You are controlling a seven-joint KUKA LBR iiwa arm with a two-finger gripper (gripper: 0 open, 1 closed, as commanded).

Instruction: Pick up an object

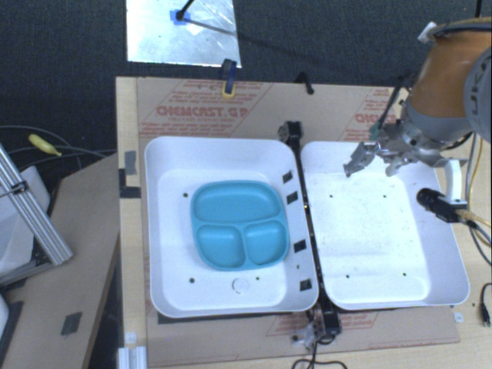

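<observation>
Over the right bin (384, 283), toward its twelve o'clock rim, the gripper (373, 162) hangs spread, holding nothing; the approach is just starting, and next it must travel to nine o'clock, where the blue divided plate (238, 225) lies in the left bin (173, 206)

A brown board (223, 102) printed with red lettering covers the bench, left of and behind the claw (374, 161). Dark carpet (61, 52) lies beyond, with a shiny silver sheet (181, 18) up-left. Aluminium framing (31, 214) stands far left.
</observation>
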